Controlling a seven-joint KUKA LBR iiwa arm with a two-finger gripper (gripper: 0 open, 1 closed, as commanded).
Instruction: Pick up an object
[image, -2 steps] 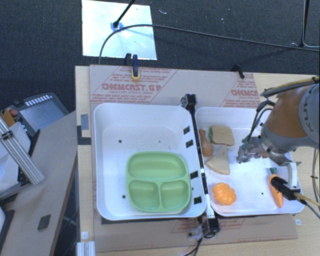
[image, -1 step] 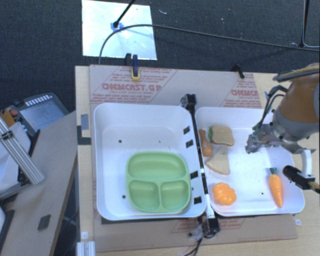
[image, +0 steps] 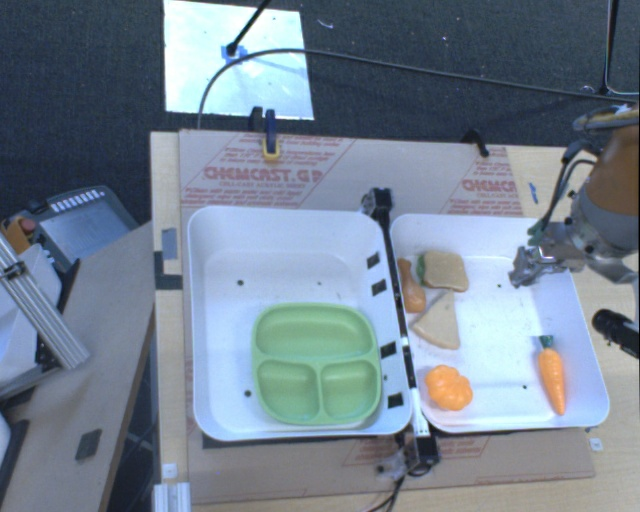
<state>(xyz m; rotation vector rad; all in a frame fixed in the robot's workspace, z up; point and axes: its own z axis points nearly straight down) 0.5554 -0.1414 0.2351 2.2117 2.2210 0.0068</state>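
So the arm comes in from the right and its gripper (image: 527, 264) hangs over the far right part of the right bin (image: 500, 330), near the rim. Honestly can't tell from here what the claw itself is doing, it's just a small blurry metal lump, and nothing is visibly in it.

All the grabbable stuff sits in that right bin, which I guess is why the arm parks over that side. Along the left wall there's a thin orange stick thing (image: 411, 287), with a sandwich (image: 443, 270) just beside it, a wedge of bread (image: 438, 325) below that, and an orange pumpkin-looking toy (image: 449, 388) toward the front. A carrot (image: 551, 376) lies alone near the right wall, pointing to the front edge.

The left bin (image: 290, 250) holds a green divided plate (image: 316, 361) lying flat.

My guess: the carrot is the easiest pick, since it has space around it and sits nearest the gripper. The pile by the divider looks cramped.
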